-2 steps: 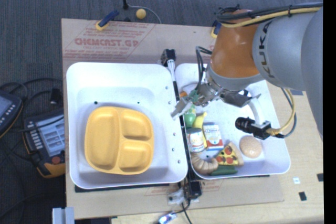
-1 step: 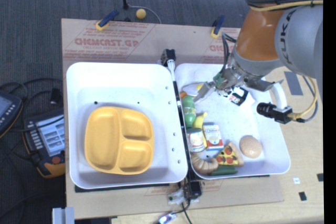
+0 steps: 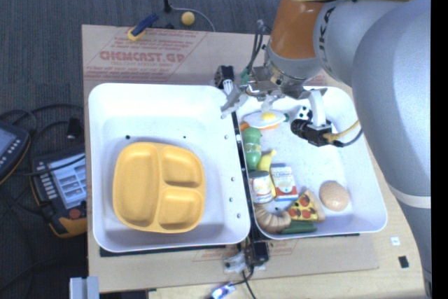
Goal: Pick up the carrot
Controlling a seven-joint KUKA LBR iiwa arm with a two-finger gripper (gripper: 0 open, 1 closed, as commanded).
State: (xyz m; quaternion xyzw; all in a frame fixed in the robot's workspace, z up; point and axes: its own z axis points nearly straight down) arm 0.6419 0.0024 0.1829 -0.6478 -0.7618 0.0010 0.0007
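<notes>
On the left, the yellow tray [image 3: 159, 185] sits alone in its bin [image 3: 105, 108]. Moving right, I'd search the toy pile along the right bin's [image 3: 364, 213] left wall; the carrot I can't pick out, perhaps buried among the pieces. The tool [image 3: 269, 91] hangs over the fried egg [image 3: 268, 120]; whether it's parted or gripping, I cannot tell, as the wrist blocks it.

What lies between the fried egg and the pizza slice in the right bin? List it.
In the camera view, a small white carton sits between the fried egg and the pizza slice, with bare bin floor just above it.
</notes>
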